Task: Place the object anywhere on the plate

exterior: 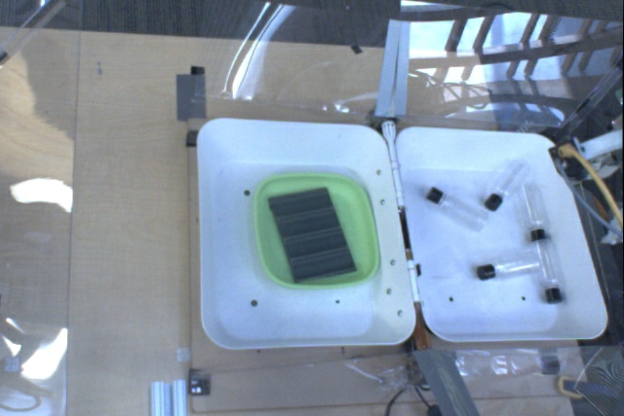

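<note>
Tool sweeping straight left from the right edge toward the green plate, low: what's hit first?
Likely the right bin at its outer rim, then the clear black-capped tube inside it. Carried higher, the way to the green plate looks free; depth is unclear here.

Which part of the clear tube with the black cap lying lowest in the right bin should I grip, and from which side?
Grip the clear plastic tube with the black cap at mid-body, coming straight down, fingers closing across its width. It lies flat, roughly left to right, cap at its left end, with bare white bin floor on both long sides.
</note>
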Controlling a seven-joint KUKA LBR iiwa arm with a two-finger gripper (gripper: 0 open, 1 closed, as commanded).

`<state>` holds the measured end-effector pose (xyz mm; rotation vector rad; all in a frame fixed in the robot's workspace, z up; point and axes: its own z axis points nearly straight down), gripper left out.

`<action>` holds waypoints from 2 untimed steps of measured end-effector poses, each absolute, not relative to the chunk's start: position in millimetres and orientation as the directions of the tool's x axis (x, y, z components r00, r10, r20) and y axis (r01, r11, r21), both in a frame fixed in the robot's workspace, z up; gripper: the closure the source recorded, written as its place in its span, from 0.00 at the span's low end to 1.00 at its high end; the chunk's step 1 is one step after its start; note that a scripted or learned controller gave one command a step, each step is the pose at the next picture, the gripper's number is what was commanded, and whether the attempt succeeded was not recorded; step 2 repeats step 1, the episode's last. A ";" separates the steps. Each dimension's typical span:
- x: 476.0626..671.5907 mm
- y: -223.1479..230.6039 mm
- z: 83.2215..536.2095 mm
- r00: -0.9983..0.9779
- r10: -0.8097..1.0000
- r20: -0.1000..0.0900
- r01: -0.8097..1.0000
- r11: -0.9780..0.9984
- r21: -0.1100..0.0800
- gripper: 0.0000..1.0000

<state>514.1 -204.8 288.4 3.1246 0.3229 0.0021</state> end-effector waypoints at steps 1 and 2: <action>488.2 -205.8 301.9 0.979 0.203 0.004 0.203 -0.979 0.002 0.00; 488.2 -205.8 301.9 0.979 0.203 0.004 0.203 -0.979 0.002 0.00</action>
